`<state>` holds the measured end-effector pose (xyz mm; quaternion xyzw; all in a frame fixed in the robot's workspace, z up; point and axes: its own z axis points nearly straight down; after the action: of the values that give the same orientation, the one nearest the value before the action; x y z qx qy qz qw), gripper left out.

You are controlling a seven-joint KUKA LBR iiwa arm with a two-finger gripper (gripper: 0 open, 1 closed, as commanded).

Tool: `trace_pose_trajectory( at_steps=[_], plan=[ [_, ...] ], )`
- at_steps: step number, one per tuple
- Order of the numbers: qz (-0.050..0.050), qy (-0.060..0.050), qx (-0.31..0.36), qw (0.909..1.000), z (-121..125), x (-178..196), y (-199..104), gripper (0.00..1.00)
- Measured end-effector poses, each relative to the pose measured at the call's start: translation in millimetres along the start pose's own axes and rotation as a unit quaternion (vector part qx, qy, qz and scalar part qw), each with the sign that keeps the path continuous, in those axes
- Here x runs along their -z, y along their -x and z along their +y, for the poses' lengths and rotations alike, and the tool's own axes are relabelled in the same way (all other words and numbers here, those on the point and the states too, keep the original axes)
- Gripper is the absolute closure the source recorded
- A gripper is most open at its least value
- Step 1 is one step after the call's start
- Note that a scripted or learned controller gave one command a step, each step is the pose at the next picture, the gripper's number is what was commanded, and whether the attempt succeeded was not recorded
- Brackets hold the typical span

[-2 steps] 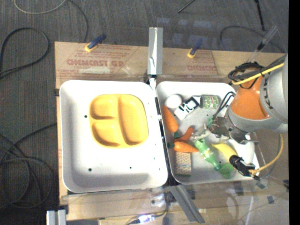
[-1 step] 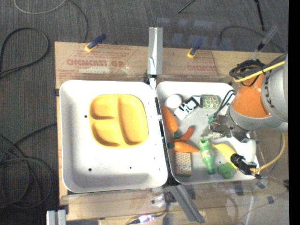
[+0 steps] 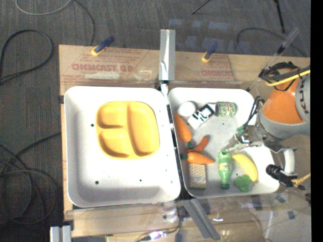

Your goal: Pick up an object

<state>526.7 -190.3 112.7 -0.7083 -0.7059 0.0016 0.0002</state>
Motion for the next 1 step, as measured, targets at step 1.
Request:
trace_pose_trajectory(
  at_steps=[1],
  plan=[
    [0.0, 0.0, 0.0, 1.0, 0.0, -0.1, -0.2, 0.0]
  ],
)
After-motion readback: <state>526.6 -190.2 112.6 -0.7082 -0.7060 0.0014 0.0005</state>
